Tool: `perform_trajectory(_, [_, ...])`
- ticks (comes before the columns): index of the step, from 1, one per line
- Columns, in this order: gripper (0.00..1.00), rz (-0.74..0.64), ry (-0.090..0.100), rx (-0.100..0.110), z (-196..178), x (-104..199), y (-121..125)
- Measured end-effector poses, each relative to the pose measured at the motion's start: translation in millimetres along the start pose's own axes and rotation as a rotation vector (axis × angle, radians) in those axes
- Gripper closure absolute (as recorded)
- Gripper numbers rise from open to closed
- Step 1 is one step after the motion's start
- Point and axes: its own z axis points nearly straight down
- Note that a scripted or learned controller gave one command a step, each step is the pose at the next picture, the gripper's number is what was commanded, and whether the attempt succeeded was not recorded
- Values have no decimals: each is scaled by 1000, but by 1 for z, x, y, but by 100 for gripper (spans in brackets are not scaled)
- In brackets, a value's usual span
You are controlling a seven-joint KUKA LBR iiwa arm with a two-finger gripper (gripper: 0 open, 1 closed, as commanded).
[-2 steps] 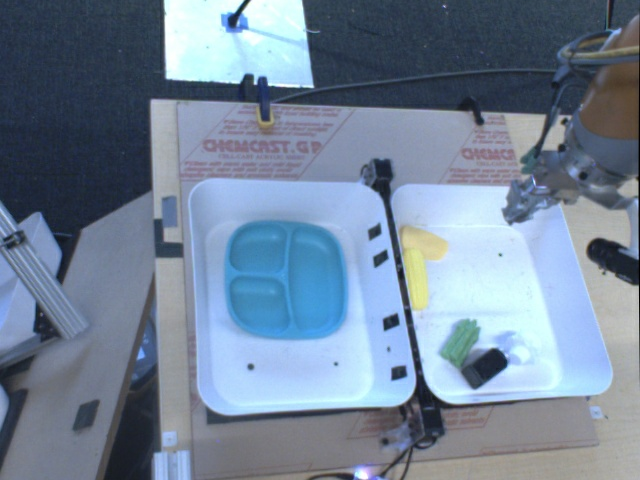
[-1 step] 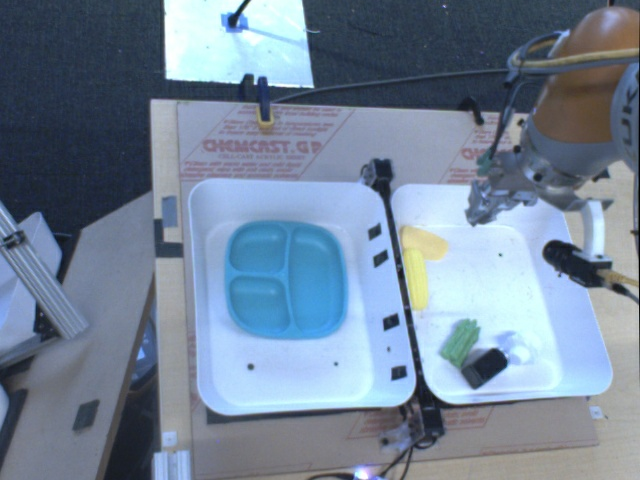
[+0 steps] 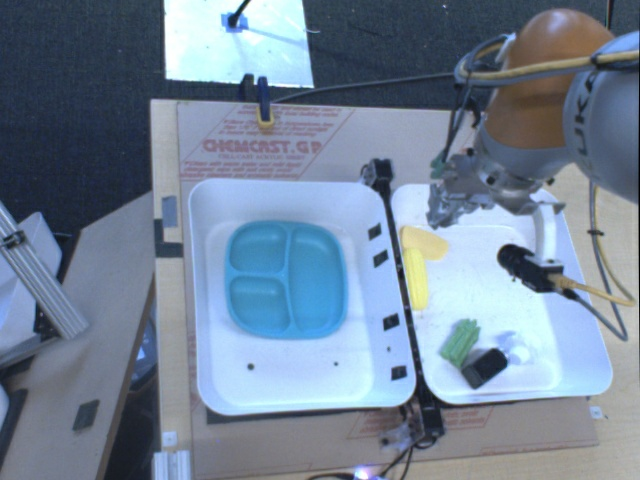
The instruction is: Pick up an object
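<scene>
My gripper [image 3: 443, 211] hangs over the far left part of the right bin [image 3: 585, 353], just above and right of a yellow piece [image 3: 423, 242]. A yellow corn-like stick [image 3: 416, 278] lies below that piece, along the bin's left wall. Near the front of the same bin rest a green ridged object [image 3: 460, 340], a black block [image 3: 485, 367] and a small clear-white item [image 3: 512, 346]. Nothing shows between the fingers.
The left bin [image 3: 215, 368] holds a blue divided plate [image 3: 287, 278]. A black-tipped fixture [image 3: 525, 265] with a cable reaches into the right bin from the right. The arm's orange band [image 3: 545, 73] looms over the bin's far edge. Black clips run along the divider between the bins.
</scene>
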Motion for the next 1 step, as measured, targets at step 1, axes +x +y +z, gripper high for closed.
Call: perform_trajectory(1, [100,0,0,1,15,57,-15])
